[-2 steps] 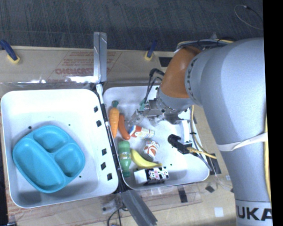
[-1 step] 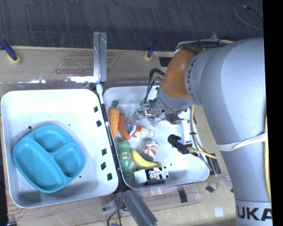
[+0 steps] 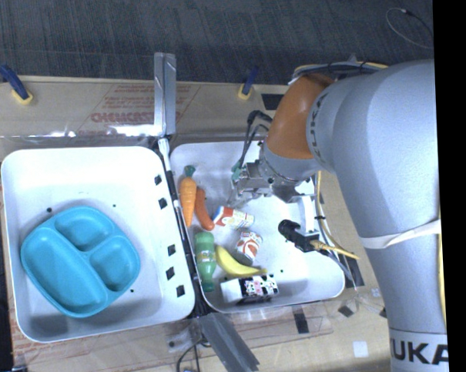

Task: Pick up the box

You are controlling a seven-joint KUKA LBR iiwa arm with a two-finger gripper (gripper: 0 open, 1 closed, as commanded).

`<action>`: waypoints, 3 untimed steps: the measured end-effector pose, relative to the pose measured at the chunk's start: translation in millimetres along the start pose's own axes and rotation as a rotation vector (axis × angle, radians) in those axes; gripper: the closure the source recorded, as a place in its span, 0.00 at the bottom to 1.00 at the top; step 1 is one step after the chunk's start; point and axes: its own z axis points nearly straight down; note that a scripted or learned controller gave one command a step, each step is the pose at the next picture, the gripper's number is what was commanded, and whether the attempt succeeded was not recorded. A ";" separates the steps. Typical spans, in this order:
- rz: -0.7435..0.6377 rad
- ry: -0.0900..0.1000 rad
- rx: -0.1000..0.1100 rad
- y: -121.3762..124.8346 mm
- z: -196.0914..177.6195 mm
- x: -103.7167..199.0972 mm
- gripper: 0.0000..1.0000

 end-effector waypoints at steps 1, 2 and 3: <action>0.000 0.000 0.000 0.0 0.0 -0.1 0.00; -0.008 -0.002 -0.009 29.8 7.1 14.6 0.00; -0.108 -0.003 -0.009 37.1 -93.4 54.3 0.00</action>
